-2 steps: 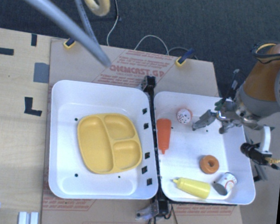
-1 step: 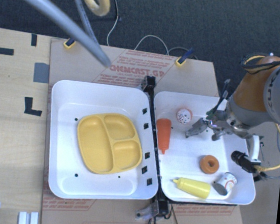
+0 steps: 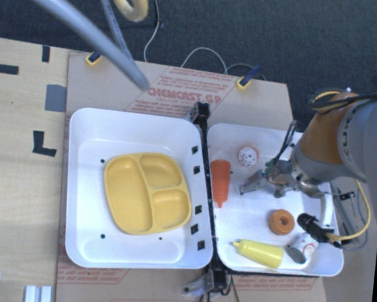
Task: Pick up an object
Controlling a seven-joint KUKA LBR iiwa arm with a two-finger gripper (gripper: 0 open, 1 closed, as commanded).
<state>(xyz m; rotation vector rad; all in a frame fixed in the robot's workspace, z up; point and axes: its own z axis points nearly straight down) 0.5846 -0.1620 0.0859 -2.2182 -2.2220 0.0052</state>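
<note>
Grey arm (image 3: 369, 137), orange wrist band (image 3: 322, 135), yellow cable (image 3: 356, 227)

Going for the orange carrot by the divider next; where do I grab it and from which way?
Grip the carrot across its thick upper half, coming straight down. It lies flat, long axis running along the divider, so close across its width. The divider sits tight on its left, leaving little room for that finger.

- Even, bright light from overhead; the white bins (image 3: 83, 128) show no harsh glare.
- Shadows are soft and short, pooled under the yellow tray (image 3: 147, 194) and the arm (image 3: 342, 141).
- A grey pole (image 3: 69, 15) crossing the top left is blurred, out of focus.
- The dark floor (image 3: 290, 30) lacks detail.
</note>
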